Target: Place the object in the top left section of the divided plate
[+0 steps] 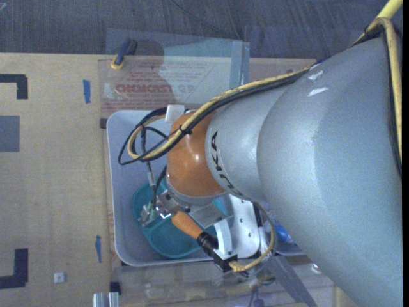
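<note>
We see the grey arm (319,152) fill most of the right half of the frame, sweeping in from the right edge and narrowing toward the centre, where its orange band (188,162) sits above the wrist. A yellow cable (255,88) runs along the arm's upper side from the upper right corner, and black and yellow cables loop (137,146) out to the left of the orange band. Below the band the wrist reaches down into a white bin (121,171) that occupies the lower centre of the frame. The gripper (153,213) hangs over a teal divided plate (163,238) lying in the lower part of that bin, but the wrist covers it from above, so we cannot tell how its jaws stand or whether anything is between them. Much of the plate is hidden under the wrist and a white mount (239,232), and we cannot make out its sections or the object itself. A bit of blue shows just right of the mount, at the arm's lower edge, too hidden to identify. Above the bin, in the upper centre, a clear sheet (192,69) lies over a printed label with red lettering. The wooden bench (51,190) spreads across the left of the frame, carrying black corner marks and small strips of blue tape (86,91).
</note>
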### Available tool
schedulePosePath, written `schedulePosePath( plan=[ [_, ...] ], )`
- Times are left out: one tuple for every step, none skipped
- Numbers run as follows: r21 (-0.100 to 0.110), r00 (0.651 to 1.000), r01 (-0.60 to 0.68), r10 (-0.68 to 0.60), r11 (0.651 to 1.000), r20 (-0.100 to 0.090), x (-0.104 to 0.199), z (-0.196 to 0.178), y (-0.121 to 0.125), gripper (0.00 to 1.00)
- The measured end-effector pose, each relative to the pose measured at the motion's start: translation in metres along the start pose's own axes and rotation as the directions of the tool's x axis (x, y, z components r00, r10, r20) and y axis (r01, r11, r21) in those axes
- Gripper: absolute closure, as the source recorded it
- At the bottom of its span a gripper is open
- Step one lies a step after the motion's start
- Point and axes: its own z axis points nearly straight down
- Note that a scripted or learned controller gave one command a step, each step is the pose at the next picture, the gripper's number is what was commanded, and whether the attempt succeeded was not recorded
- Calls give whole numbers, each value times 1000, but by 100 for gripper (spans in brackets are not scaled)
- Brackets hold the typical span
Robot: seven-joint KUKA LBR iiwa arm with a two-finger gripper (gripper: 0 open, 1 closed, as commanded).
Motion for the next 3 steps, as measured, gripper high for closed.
schedulePosePath(
  plan=[
    [-12,995,103,-103,995,5,1,1,6,0],
    [-16,996,89,-89,996,25,-12,-6,6,100],
    [-14,996,90,-90,996,24,-11,-5,5,0]
  ],
)
